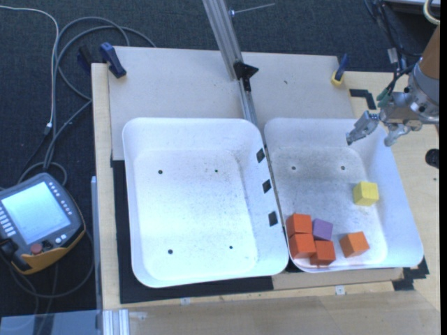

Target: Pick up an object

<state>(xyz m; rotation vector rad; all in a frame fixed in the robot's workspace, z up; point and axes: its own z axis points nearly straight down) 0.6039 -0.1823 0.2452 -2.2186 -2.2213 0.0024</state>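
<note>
White right bin (391, 187) holds unlabelled yellow block (365, 192); spread, empty jaws (374, 134) hang above its far edge.

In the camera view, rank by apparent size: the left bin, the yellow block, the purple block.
1. left bin, by far the largest.
2. yellow block.
3. purple block, only slightly smaller and partly crowded by orange blocks, so unsure.

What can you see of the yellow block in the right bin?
The yellow block is a small cube, matte, perhaps painted wood or foam, with a brighter top face and darker sides. It sits flat on the floor of the right bin, turned slightly askew to the bin's walls, near the right wall. It stands alone: no other block touches it, with the orange block nearest, lower in the view. The pincer is above it in the view, apart from it.
</note>
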